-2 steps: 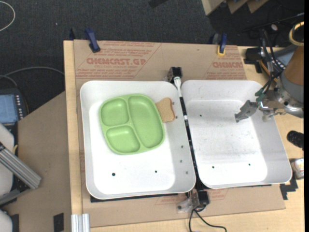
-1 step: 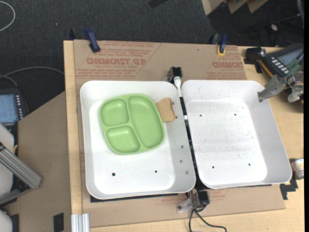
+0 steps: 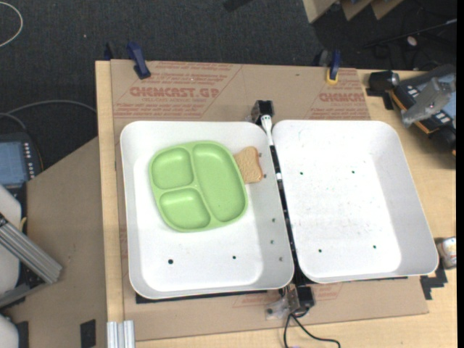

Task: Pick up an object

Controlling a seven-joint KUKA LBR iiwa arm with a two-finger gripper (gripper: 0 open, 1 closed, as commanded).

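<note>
a tan cracker-like piece [image 3: 249,164] is found in the left bin [image 3: 145,259], lying flat at the upper right edge of a green divided plate [image 3: 197,186] and touching its rim. the plate is set in the bin's upper half. the right bin [image 3: 406,194] is placed alongside, rims touching. both bins are carried on a cardboard-covered bench [image 3: 181,85].

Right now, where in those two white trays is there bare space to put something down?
The right white bin is bare floor from wall to wall. In the left white bin, the strip along the near wall, below the green three-compartment plastic plate, is free. Its upper half is crowded: the plate sits there with a tan cracker-like piece against its right rim.
</note>
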